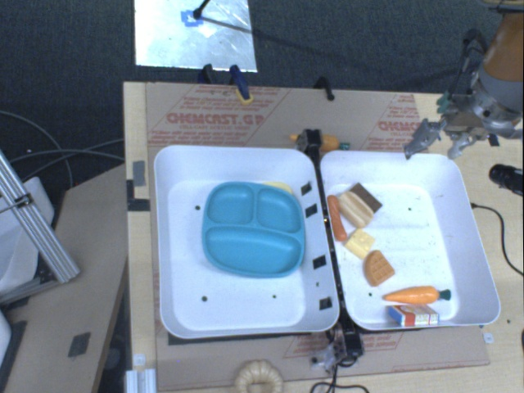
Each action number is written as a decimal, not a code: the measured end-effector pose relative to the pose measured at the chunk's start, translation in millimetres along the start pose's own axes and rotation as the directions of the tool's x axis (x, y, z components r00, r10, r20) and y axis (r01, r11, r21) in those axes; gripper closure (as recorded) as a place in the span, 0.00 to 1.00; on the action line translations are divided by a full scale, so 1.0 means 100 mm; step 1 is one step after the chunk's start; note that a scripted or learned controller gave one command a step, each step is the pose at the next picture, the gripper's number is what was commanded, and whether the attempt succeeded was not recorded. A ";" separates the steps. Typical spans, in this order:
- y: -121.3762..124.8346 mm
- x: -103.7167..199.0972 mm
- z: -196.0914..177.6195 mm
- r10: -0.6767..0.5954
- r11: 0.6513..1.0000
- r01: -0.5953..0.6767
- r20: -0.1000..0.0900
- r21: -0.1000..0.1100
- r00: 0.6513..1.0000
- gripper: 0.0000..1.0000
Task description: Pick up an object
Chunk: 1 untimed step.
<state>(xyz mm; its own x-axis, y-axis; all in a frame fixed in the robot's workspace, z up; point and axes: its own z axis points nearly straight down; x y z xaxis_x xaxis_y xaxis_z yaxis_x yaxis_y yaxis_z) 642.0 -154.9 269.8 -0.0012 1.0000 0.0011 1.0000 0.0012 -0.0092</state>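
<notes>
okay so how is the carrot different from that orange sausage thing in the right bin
The carrot lies crosswise near the right bin's front edge; the sausage lies lengthwise against the left wall. The carrot is thicker, brighter orange and has a green tip; the sausage is slimmer and redder. Both are toy foods lying flat.

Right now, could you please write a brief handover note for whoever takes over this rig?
Gripper: open, holding nothing, above the far right corner of the right bin.
Right bin contents: a brown and cream block, an orange sausage-like piece by the divider, a pale yellow cube, a tan cracker-like piece, a carrot and a small box at the near edge.
Left bin: a blue divided plate.
Done: nothing picked yet.
Left: choose an object, descend, close, lift.
</notes>
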 end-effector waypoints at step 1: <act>0.02 0.00 -0.07 -0.002 1.000 0.002 0.002 -0.011 1.000 0.00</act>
<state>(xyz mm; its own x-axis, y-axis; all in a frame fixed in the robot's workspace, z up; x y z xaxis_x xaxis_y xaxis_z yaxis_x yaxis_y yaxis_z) 643.8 -154.5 277.1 -0.0033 1.0000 -0.0008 1.0000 0.0033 0.0021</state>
